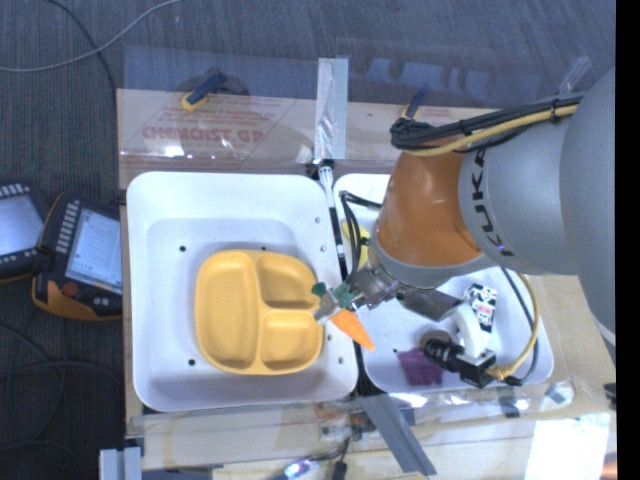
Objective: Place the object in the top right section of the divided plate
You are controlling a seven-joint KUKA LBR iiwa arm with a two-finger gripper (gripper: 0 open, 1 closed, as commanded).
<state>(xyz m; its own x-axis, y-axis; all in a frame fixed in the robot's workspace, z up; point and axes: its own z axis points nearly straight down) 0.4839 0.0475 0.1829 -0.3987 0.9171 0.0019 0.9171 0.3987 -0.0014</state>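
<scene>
Yellow divided plate (255, 311) in left white bin (160, 218), orange toy carrot (351, 326) over the divider between bins, just beside plate's right edge, gripper (335, 303) at its green top, jaws' state cannot be told, purple object (420, 367) in right bin (535, 368).

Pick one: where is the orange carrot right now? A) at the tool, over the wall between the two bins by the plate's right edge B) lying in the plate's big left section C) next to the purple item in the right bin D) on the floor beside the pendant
A: the carrot sits at the tool, just off the right edge of the yellow divided plate, over the wall between the two bins, not in any plate section.
</scene>
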